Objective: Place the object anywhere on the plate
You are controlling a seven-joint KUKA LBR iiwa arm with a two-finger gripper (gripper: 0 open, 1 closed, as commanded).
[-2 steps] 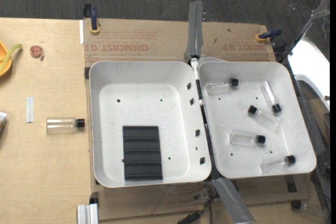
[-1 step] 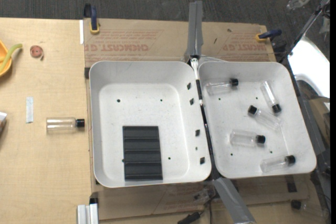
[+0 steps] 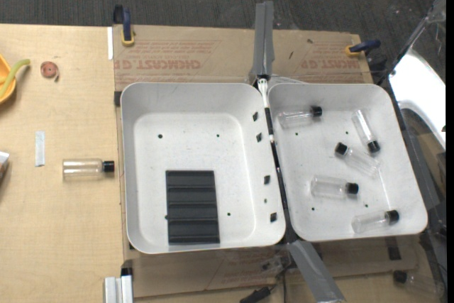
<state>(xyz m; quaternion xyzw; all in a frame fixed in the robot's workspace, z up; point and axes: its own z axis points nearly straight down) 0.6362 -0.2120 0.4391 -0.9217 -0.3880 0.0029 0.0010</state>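
Observation:
A black ribbed plate (image 3: 191, 206) lies flat in the left bin (image 3: 142, 152), near its front wall. Several clear vials with black caps lie on their sides in the right bin (image 3: 401, 152). One vial (image 3: 298, 116) is at the back left and another (image 3: 365, 131) at the back right. A third (image 3: 353, 157) lies in the middle. Nearer the front are a vial (image 3: 333, 188) and one against the front right wall (image 3: 374, 221). Nothing rests on the plate.
Another clear vial (image 3: 86, 167) lies on the wooden bench left of the bins. A yellow-orange object (image 3: 7, 78), a small red disc (image 3: 48, 69) and a white strip (image 3: 40, 149) sit further left. Clamps (image 3: 125, 25) hold cardboard behind the bins.

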